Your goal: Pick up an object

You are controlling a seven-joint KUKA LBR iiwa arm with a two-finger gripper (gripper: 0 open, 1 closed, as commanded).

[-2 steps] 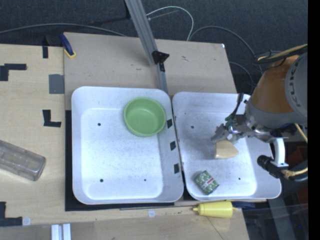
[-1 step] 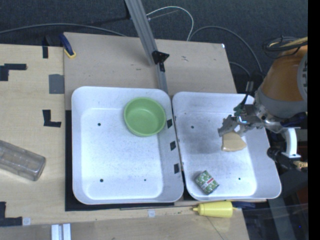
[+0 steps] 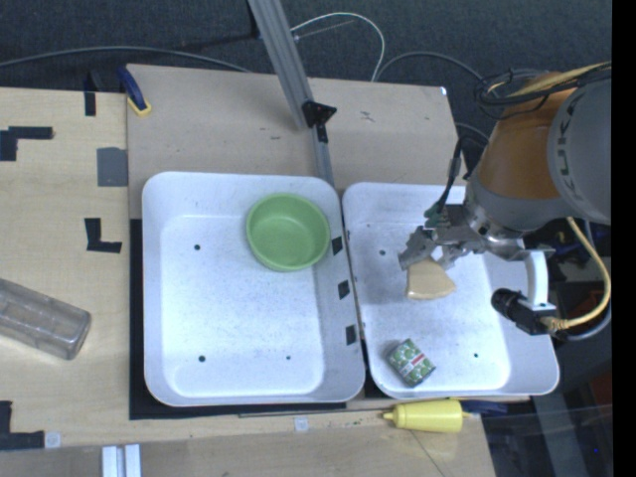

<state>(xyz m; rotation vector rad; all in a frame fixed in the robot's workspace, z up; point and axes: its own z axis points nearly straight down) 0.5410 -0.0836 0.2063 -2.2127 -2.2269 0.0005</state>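
Bench (image 3: pixel 229 137) under two white bins (image 3: pixel 179 346)

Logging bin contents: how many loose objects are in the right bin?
2: a tan wedge at the gripper, and a green packet near the front. The arm may hide more.

1. Both bins are white with fine dark speckling: left bin (image 3: pixel 179 296), right bin (image 3: pixel 467 351).
2. The bowl (image 3: pixel 287 231) is plain light green.
3. The wedge-shaped piece (image 3: pixel 430 283) is pale tan.
4. The small packet (image 3: pixel 409 361) is green with white and dark markings.
5. The bottle (image 3: pixel 429 416) is yellow.
6. The arm (image 3: pixel 542 157) is grey with an orange band.
7. The bench (image 3: pixel 60 197) is light wood colour with black tape marks, and the clear tube (image 3: pixel 40 318) looks see-through greyish.
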